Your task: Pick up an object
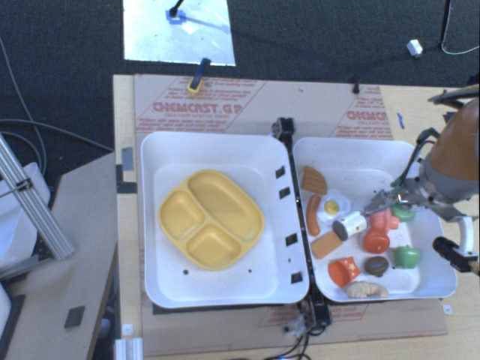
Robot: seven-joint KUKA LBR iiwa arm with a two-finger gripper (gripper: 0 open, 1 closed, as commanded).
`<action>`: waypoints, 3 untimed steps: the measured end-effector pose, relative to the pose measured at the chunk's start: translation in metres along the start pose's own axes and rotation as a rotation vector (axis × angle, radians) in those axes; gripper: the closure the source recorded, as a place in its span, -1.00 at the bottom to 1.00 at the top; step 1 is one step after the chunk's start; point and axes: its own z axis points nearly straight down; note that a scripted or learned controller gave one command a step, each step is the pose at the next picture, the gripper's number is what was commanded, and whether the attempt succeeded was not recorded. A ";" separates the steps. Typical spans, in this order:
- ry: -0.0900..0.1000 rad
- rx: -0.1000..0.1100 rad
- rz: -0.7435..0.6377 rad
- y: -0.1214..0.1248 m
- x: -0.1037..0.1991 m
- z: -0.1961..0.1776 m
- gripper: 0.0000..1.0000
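Camera view puts my pincer (384,199) low in the right bin (352,150) — whether it is open I cannot tell. Just below it lie a pink toy (383,220) and white cylinder (350,224); I'd descend straight, slowly, onto one piece.

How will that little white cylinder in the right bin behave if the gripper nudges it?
The white cylinder lies on its side, so it would probably roll. It looks small and likely light, so a push could knock it into the hot dog or tomato close by.
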 end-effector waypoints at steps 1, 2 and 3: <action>0.013 0.026 0.002 -0.021 0.010 0.013 -1.00; 0.015 0.028 0.002 -0.022 0.011 0.003 1.00; 0.017 0.012 -0.011 0.011 0.099 -0.156 1.00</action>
